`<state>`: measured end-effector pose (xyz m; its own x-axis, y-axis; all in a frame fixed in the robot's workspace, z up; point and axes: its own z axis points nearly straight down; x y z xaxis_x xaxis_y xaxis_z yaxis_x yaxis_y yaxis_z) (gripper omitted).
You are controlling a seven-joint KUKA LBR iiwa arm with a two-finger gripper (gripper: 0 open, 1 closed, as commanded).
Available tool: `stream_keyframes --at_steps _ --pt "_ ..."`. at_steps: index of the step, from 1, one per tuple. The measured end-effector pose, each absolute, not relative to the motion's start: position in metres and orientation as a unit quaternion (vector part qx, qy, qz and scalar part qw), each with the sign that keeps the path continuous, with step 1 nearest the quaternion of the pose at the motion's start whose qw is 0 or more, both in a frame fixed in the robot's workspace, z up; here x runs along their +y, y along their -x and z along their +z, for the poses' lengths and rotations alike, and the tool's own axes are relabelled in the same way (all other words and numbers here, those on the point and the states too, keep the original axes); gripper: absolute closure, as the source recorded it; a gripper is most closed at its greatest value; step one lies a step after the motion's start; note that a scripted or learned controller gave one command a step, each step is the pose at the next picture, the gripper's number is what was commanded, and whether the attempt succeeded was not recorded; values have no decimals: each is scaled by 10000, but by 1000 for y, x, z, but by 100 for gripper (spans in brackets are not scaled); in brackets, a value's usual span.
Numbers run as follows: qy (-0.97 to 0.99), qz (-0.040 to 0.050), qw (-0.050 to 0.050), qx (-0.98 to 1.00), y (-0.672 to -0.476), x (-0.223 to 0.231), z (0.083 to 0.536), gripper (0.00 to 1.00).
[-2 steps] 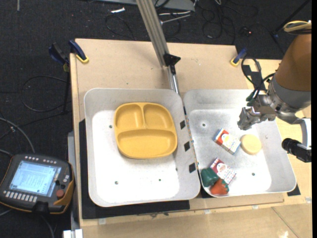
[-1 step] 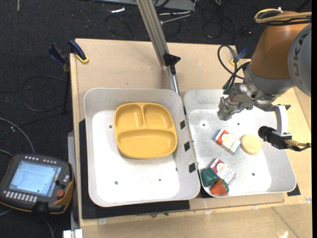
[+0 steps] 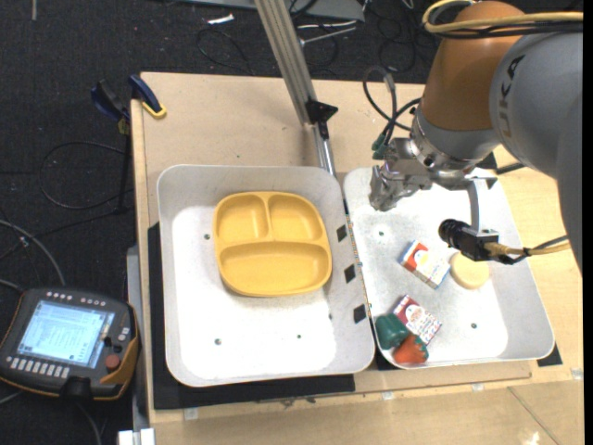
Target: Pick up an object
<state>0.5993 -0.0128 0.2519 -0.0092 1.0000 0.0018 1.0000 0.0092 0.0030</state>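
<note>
My gripper (image 3: 385,196) hangs over the far left part of the right bin (image 3: 519,332), with nothing seen between its fingers. Nearer the front of that bin lie a small white and red box (image 3: 423,263), a pale yellow round piece (image 3: 470,273), a red and green packet (image 3: 414,321) and a red item (image 3: 410,350) by the front left corner. The box lies about a hand's width right of and in front of the gripper. A yellow divided tray (image 3: 272,243) rests in the left bin (image 3: 185,341).
A slanted metal pole (image 3: 289,54) crosses the back of the bench and ends near the bins' shared edge. A black fitting on a cable (image 3: 466,238) hangs from the arm over the right bin. A teach pendant (image 3: 67,341) lies off the bench at the left.
</note>
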Motion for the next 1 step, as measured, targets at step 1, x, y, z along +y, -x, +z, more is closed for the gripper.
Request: stream_keyframes --at_steps 1 --pt "-7044 18 8 7098 -626 36 256 100"
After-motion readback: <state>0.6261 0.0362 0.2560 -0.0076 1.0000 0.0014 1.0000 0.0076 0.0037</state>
